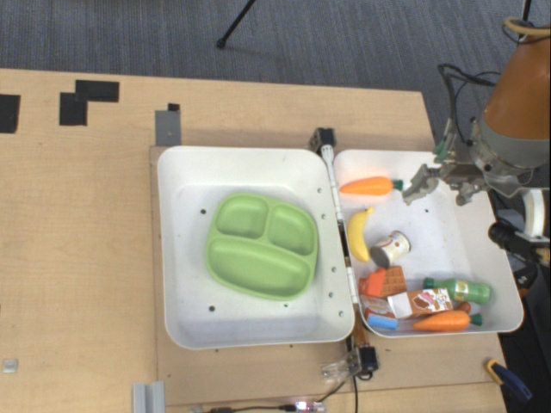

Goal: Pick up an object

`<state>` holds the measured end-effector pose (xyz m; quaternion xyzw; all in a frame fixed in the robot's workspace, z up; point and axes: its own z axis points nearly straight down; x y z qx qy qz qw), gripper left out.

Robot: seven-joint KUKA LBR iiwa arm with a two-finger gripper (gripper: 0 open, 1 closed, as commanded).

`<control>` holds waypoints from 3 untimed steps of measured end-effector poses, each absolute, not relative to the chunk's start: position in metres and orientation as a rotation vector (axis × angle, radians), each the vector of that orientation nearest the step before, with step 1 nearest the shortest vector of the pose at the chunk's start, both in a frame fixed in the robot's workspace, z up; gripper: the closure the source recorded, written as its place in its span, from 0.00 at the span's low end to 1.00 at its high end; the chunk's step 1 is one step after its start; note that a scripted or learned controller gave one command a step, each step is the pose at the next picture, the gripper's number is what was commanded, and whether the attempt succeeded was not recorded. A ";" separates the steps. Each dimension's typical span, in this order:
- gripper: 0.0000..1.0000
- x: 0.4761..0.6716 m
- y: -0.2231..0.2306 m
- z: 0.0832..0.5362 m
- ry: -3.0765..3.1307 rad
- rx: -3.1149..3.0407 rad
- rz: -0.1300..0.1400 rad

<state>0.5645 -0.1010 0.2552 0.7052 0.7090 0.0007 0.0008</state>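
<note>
Orange plastic carrot (366,186), at the right bin's (508,304) far left corner; judged light, rigid, slick; best taken across its thick middle; gripper (428,179) poised just beside it, grasp state indiscernible.

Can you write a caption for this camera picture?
Robot gripper hovers beside a carrot in the toy-food bin.

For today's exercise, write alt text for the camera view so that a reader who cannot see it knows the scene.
A robot gripper hovers over the right bin, near a carrot, a banana, a small can and a bottle. The left bin holds a green divided plate.
</note>
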 end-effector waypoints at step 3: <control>0.00 0.545 -0.091 0.087 2.473 1.933 0.005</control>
